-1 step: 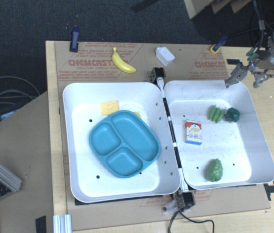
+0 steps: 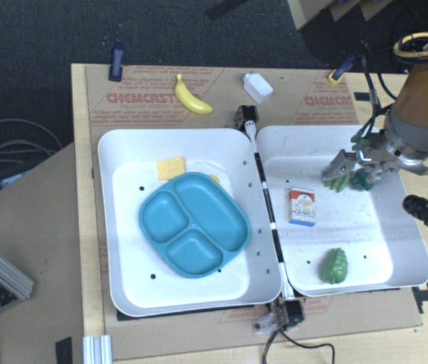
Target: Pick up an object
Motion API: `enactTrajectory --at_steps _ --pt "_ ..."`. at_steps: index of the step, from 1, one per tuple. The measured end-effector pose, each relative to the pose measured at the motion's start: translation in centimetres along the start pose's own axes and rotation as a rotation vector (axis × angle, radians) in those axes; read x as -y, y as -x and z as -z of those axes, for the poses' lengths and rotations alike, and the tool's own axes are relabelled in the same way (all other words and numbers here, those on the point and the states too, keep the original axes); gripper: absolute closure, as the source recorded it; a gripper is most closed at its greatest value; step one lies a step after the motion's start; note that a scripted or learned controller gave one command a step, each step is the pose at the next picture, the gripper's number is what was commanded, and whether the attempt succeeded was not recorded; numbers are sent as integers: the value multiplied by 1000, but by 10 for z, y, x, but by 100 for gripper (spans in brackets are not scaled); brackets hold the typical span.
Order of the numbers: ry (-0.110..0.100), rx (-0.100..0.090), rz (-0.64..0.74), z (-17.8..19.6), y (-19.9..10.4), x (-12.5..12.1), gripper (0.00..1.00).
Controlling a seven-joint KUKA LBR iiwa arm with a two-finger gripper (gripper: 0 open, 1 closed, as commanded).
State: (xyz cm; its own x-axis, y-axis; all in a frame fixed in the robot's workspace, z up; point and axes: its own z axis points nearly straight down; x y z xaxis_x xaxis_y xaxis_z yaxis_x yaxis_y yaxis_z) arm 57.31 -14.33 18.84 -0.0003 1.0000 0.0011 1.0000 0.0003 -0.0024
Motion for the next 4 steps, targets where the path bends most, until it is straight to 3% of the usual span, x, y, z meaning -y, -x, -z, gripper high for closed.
enactTrajectory --at_steps 1,2,3,4 --pt "-1 0 -1 -32 -31 95 0" --pt "-1 0 -2 -101 -9 95 0" --pt "4 2 -1 -86 6 86 0" --pt "4 1 0 -54 -23 94 0"
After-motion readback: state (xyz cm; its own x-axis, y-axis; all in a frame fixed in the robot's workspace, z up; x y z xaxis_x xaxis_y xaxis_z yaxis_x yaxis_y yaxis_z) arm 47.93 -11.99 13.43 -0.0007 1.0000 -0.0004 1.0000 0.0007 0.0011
